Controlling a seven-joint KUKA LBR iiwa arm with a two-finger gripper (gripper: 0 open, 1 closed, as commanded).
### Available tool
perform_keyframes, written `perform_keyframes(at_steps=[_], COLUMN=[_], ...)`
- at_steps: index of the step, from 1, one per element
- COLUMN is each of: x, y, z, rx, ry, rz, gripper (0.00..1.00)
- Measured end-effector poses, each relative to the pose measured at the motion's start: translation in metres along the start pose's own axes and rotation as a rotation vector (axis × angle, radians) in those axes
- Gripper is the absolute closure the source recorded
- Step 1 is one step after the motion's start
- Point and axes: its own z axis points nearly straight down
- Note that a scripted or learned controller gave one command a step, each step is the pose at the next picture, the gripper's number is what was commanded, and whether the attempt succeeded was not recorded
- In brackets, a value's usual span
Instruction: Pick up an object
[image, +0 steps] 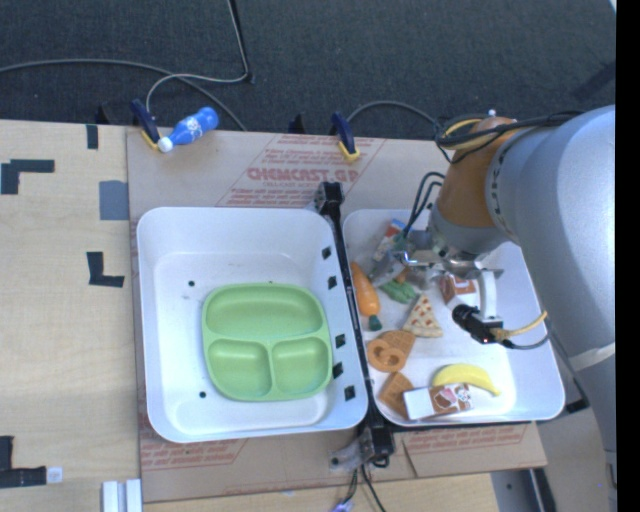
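You see the arm (560, 190) reaching in from the right, its orange band above the wrist, with the gripper (400, 262) lowered into the upper part of the right bin (545, 390). You cannot tell whether it is open or closed, or whether it has anything, because the wrist and the clutter hide it. Just beside the gripper lie a carrot (367, 296), close to the divider between the bins, and a green piece (399, 293). A pizza slice (424, 318) sits just below those, with a pretzel (389, 349) nearer you and a brown cracker (396, 387) below that. A banana (466, 377) rests near the front of the right bin, touching a small carton (443, 400). In the left bin (160, 300) you find a green divided plate (266, 339), lying flat near the middle
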Motion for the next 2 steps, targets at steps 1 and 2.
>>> perform_keyframes(at_steps=[1, 2], x=[0.004, 0.087], y=[0.000, -0.029], z=[-0.009, -0.099], rx=[0.004, 0.005], ry=[0.009, 0.015], rz=[-0.003, -0.006], gripper=[1.00, 1.00])
